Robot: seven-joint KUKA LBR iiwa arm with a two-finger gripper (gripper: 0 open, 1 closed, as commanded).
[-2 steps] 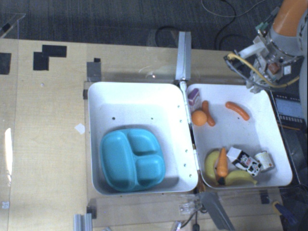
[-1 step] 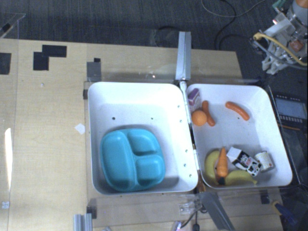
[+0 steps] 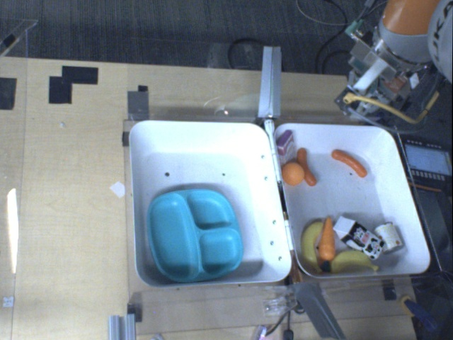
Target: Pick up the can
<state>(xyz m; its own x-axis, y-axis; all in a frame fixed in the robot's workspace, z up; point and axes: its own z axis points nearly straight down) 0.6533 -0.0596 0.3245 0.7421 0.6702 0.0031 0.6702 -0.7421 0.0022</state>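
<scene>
Pale wood-coloured bench (image 3: 64, 211) carries everything I have to work with: two white bins side by side, the left bin (image 3: 184, 144) and the right bin (image 3: 386, 190). One grey arm with its orange band (image 3: 414, 6) reaches in at the top right, and its gripper (image 3: 359, 83) hangs beyond the far rim of the right bin, outside it. I cannot tell how far open it is; I see nothing held in it.

One blue tray (image 3: 195, 234) with three compartments lies in the left bin.

In the right bin I count two bananas, a greenish one (image 3: 310, 241) and a yellow one (image 3: 354, 262), both near the front wall. Two carrots: one (image 3: 326, 239) across the greenish banana, one (image 3: 305, 166) beside the single orange (image 3: 292, 173). One sausage (image 3: 350, 163) lies alone toward the back. One purple carton (image 3: 284, 143) stands in the back left corner.

What I take for the can (image 3: 362, 238), white with black markings, lies on its side in the front of the right bin, just beside the bananas. Its long axis runs from upper left to lower right, toward one small white object (image 3: 389, 236) at its right end.
</scene>
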